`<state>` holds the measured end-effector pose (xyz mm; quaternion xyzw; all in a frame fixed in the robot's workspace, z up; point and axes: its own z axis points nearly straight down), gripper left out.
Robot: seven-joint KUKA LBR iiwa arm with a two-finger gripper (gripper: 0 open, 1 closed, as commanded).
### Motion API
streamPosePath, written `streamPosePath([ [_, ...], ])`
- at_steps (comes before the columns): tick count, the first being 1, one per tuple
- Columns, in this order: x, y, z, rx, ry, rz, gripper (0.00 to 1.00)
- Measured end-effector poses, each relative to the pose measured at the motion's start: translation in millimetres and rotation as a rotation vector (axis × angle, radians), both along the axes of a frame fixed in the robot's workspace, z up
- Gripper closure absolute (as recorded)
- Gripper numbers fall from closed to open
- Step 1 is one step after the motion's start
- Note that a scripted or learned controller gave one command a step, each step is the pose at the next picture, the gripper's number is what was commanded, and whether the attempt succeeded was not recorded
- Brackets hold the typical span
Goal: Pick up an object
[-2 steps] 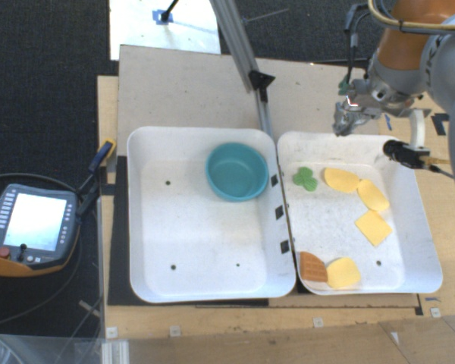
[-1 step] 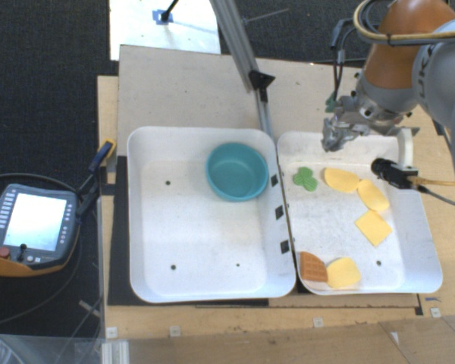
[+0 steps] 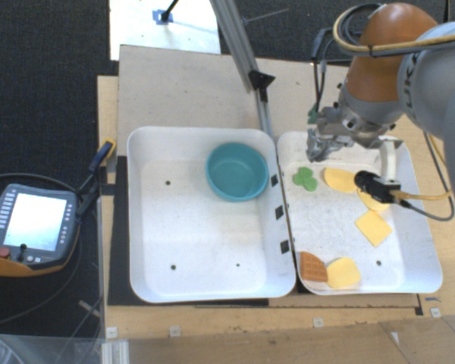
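My gripper (image 3: 316,154) hangs over the far left corner of the right bin (image 3: 409,279), just above and right of a small green leafy piece (image 3: 305,178). A yellow oval piece (image 3: 339,179) lies right beside it. A yellow square slice (image 3: 374,227) rests mid-bin. Near the front edge sit a brown waffle-like piece (image 3: 312,266) and a yellow round piece (image 3: 343,273). Nothing shows between the gripper's tips.
A teal bowl (image 3: 236,171) stands at the far right of the left bin (image 3: 159,271). A black-and-yellow cable (image 3: 398,196) crosses the right bin. A slanted metal pole (image 3: 239,44) rises behind the bins. A teach pendant (image 3: 30,230) lies at the left.
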<state>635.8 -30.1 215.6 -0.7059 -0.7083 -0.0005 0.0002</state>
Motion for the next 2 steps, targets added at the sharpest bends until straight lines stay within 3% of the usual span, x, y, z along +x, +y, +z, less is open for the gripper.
streamPosePath([
  [2,-69,87,2,0.0,0.001,0.001,1.0],
])
